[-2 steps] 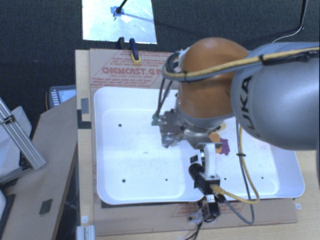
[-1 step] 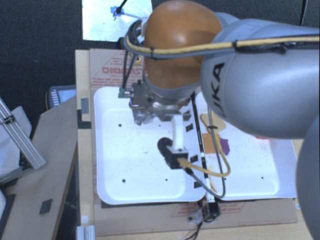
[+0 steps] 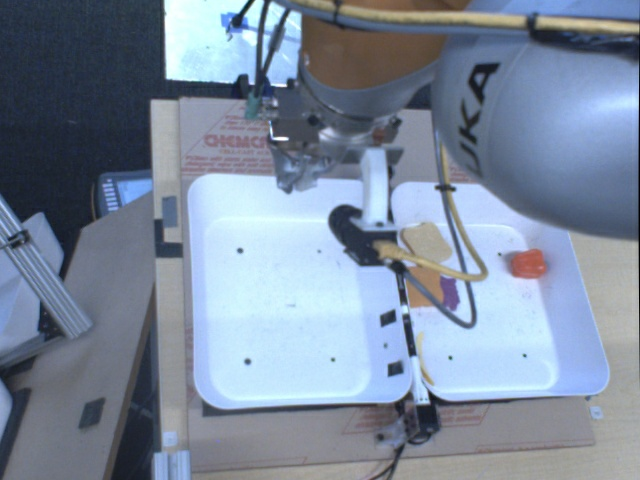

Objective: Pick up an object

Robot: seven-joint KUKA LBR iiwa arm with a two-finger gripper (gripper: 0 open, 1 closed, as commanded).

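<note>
From my station I see the arm [image 3: 540, 98] reaching in from the right, its grey body covering the far right corner of the scene and its orange band [image 3: 375, 28] at the top. The hand [image 3: 297, 173] hangs over the far rim of the left bin [image 3: 280, 308], towards the side where the two bins meet. It is apart from every loose thing I can see. I cannot tell how far open it is, because its tip is small and partly lost against the rim. I see nothing gripped in it.

Everything that could be picked lies in the right bin [image 3: 500, 343]. A tan slice [image 3: 425, 238], shaped like a piece of bread, sits in that bin's far left part, close to the seam between the bins. Nearer to me, a small purple piece [image 3: 449, 293] lies on or against a flat orange-tan patch [image 3: 423, 281]; I cannot tell which. An orange-red block [image 3: 528, 263] rests alone by the right wall, well apart from the others. A thin pale yellow strip [image 3: 425, 360] lies along the left wall near the front.

The floor of the left bin shows a few small dark specks. Both bins stand on a cardboard sheet [image 3: 225, 143] with red print, which lies on the pale surface [image 3: 165, 138].
</note>
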